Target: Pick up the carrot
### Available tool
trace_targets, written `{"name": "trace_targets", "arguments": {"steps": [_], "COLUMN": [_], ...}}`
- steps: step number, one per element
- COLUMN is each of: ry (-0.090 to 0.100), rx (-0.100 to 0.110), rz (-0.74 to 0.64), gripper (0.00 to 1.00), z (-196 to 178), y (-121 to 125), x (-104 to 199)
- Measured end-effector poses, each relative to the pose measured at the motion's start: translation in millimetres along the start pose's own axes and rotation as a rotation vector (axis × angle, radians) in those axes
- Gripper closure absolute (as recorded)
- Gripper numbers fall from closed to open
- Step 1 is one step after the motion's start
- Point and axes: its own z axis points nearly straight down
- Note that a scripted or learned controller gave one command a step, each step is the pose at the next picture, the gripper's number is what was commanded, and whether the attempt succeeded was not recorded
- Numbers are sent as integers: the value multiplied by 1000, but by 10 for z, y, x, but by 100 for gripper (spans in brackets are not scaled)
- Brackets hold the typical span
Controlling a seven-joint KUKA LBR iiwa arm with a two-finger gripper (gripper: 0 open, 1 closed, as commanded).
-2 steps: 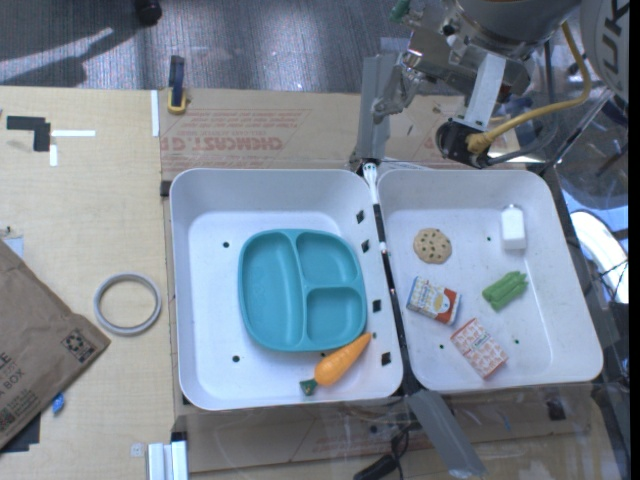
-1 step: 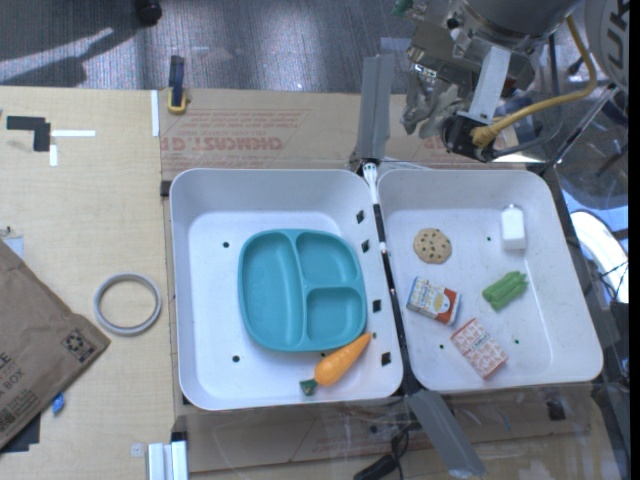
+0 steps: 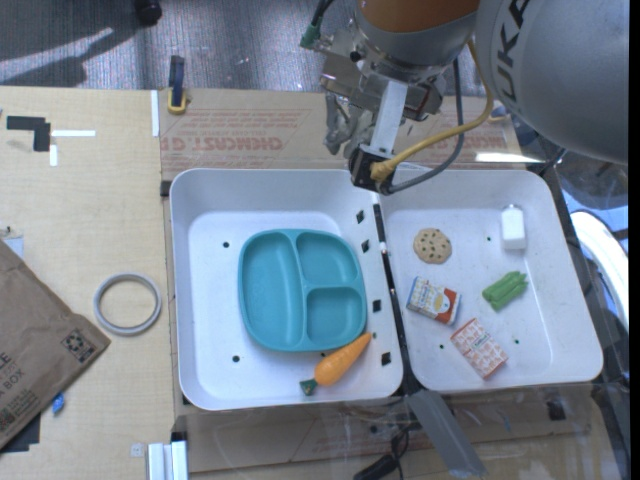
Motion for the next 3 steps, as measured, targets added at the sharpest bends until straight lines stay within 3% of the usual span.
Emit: {"name": "trace_targets", "arguments": {"steps": [1, 2, 3], "ry": [2, 1, 2], "rx": [-2, -1, -3], "rz": [-84, -39, -217], "gripper": [100, 100, 100], "z": [-399, 692, -195], "y": [103, -650, -834], "x": [-1682, -1284, -964]}}
